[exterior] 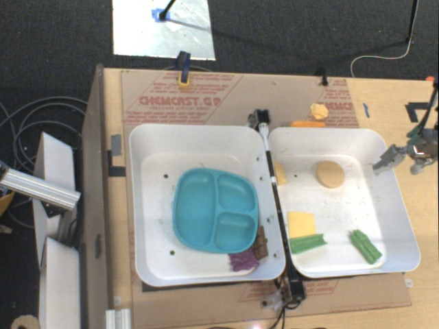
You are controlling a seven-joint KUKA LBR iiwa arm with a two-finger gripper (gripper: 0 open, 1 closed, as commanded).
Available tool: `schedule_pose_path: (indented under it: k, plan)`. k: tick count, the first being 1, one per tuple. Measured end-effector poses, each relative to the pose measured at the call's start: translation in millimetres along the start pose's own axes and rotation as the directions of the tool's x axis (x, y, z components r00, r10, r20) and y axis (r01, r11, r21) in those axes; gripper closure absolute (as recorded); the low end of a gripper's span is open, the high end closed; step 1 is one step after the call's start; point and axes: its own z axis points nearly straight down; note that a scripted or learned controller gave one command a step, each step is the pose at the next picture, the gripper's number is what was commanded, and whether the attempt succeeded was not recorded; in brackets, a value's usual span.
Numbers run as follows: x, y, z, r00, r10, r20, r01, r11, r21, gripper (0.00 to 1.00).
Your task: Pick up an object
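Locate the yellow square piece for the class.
The yellow square piece lies in the right bin, near its left wall, just above a green stick.

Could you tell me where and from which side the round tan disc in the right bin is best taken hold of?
Probably from straight above, fingers closing across the width of the tan disc. It lies flat on the floor of the right bin with open space all round, so either pair of opposite edges should do.
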Motion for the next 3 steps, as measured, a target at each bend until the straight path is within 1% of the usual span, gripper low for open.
schedule_pose_path:
  k: [1,2,3]
  plan:
    - [59,64,84,1.0,-0.008,-0.003,0.008,1.0,0.001,0.0]
    - [36,74,171,1.0,0.002,-0.001,-0.002,1.0,0.005,0.0]
    - [2,37,153,1.0,0.006,0.0,-0.006,1.0,0.003,0.0]
